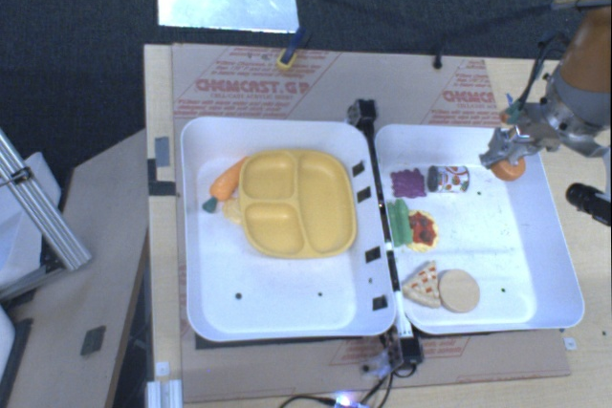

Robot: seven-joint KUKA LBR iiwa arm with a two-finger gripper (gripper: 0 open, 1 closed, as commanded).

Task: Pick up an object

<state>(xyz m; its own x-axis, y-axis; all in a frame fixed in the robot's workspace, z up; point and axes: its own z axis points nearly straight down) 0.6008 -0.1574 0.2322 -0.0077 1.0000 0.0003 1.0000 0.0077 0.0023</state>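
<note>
My gripper (504,151) hangs over the far right corner of the right bin (557,248), at the end of the grey arm with its orange band. Right under it lies a small orange ball (513,172), half covered by the gripper. I cannot tell whether the ball is touched or gripped. To the left of the gripper, in the same bin, lie a small can (448,178) and a purple bunch of grapes (408,182).
The right bin also holds a green piece (399,214), a red and yellow item (423,228), a pizza slice (420,283) and a tan disc (459,290). In the left bin (194,244) a yellow divided plate (292,204) sits beside a carrot (227,179).
</note>
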